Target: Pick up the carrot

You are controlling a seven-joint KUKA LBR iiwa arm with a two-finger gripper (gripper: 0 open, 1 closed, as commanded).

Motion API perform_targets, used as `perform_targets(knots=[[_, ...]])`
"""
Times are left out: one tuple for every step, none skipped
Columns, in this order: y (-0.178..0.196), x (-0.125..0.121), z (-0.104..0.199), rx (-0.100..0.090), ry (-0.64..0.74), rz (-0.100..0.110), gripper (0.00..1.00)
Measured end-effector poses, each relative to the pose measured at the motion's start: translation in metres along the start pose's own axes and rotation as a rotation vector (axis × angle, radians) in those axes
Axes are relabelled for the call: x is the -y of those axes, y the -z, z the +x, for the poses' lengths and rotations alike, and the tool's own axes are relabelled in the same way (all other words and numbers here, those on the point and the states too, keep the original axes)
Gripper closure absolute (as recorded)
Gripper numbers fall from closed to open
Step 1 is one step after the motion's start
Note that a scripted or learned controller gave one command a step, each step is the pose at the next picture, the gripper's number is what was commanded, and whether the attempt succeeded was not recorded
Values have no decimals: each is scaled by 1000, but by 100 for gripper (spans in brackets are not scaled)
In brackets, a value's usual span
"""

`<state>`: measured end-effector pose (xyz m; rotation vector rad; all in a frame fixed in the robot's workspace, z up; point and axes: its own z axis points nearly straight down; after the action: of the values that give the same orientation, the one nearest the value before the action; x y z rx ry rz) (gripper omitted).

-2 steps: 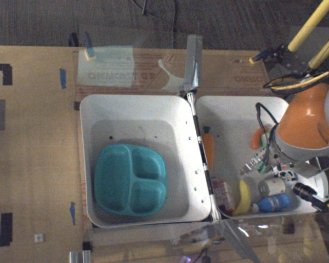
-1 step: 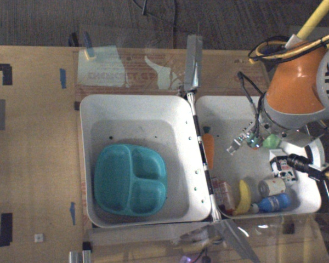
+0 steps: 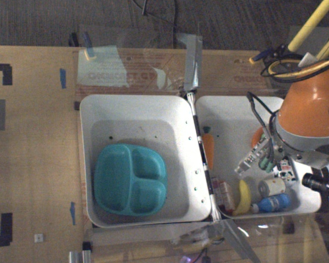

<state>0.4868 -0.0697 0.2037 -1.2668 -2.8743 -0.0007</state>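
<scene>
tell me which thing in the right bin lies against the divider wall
The carrot, orange with a green top, lies along the divider; the banana sits further in.

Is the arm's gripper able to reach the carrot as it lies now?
Probably yes. The carrot lies uncovered against the left wall of the right bin, and the gripper hangs over the same bin. The nearby wall may hinder closing.

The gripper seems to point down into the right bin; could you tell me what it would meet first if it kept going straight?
Probably the bare floor of the right bin. The gripper hangs right of the carrot and above the banana, though depth is unclear.
</scene>
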Motion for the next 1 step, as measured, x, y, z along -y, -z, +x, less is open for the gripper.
perform_targets(knots=[[-16, -23, 36, 0, 337, -1, 100]])
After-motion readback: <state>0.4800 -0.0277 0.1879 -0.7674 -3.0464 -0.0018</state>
